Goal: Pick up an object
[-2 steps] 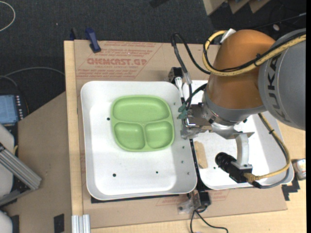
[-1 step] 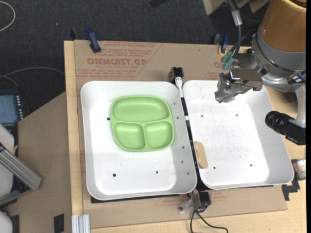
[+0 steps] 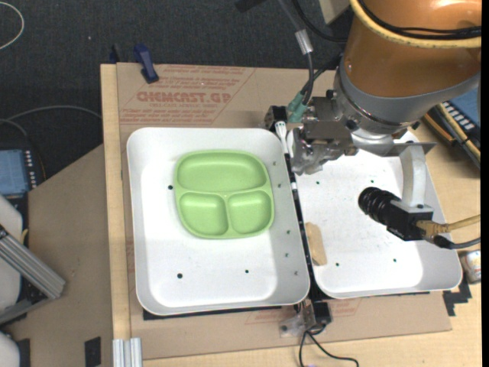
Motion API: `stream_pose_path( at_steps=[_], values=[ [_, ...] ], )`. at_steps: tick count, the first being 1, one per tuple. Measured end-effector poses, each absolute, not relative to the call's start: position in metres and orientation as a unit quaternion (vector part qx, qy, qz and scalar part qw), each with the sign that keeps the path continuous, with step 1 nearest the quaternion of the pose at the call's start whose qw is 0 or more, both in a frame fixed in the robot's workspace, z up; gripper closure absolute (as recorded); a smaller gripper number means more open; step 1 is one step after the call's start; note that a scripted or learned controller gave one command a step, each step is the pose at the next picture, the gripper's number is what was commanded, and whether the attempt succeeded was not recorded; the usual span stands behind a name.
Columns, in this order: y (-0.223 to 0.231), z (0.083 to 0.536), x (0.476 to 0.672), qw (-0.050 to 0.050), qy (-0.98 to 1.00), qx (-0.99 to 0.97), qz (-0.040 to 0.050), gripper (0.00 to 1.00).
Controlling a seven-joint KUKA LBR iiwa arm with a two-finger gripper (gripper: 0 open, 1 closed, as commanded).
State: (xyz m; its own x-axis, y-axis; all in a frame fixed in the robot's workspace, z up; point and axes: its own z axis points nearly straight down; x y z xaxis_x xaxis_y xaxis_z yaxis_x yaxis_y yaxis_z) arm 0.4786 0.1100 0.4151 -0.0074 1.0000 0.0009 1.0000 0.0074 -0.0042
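A light green plate [image 3: 223,192] with three compartments lies in the left bin [image 3: 153,266], toward its back. A small flat tan piece [image 3: 315,245] lies in the right bin [image 3: 367,274], close against its left wall. My gripper [image 3: 307,157] hangs low over the back left corner of the right bin, next to the divide between the bins. It is to the right of the plate and behind the tan piece. The big orange and grey wrist above hides much of it.
Both bins rest on a brown cardboard sheet [image 3: 191,90] with a blue clip [image 3: 145,62] at its back left corner. Cables run along the back and below the front edge.
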Motion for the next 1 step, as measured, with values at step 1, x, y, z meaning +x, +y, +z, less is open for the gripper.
stream_pose_path(
  at_steps=[1],
  values=[
    [0.0505, 0.4492, 0.4797, -0.003, -0.705, -0.709, -0.0021, 1.0]
  ],
)
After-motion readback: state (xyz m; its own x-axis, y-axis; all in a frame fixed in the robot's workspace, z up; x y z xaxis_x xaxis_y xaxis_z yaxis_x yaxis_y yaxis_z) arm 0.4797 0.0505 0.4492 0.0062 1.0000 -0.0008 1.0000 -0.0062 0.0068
